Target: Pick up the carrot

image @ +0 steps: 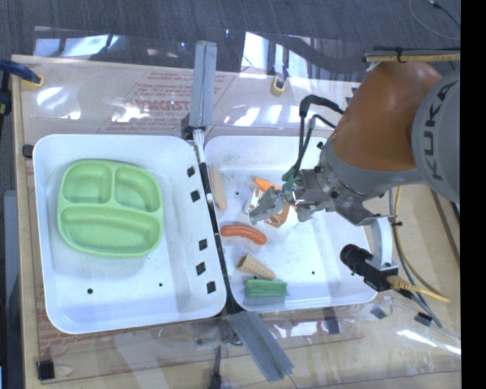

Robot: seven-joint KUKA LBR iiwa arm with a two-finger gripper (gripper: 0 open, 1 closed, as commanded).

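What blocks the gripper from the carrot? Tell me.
Nothing visible does. The gripper hangs right at the carrot in the right bin; the sausage, cone and green block lie nearer the camera, off that path.

Divided tray (109, 207) in left bin (49, 241), carrot (264, 185), sausage (243, 233), perhaps cone (255, 266) in right bin (340, 286)

2 bins (105, 314), 1 green tray (109, 207)
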